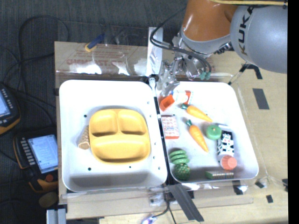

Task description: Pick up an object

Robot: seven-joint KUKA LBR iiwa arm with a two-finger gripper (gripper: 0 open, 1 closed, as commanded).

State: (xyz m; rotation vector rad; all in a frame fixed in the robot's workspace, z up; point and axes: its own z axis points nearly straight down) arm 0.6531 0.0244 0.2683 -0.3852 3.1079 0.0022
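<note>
My gripper [168, 80] hangs over the far left corner of the right bin [243, 125], under the orange wrist band. Just below it lies a small orange and white object [166, 101], close to the gripper's tip; contact cannot be made out. Beside that sits a red and white carton [187, 97]. Two carrots [198, 112] [198, 136] lie in the middle of the bin. A red snack packet [169, 127] rests against the bin's left wall.
The right bin also holds a green round piece [214, 132], a cow-patterned box [226, 143], a red cap [228, 162], a green striped vegetable [179, 156] and a brown stick [219, 175]. In the left bin [70, 106] are a yellow divided tray [119, 134] and a cone [84, 137].
</note>
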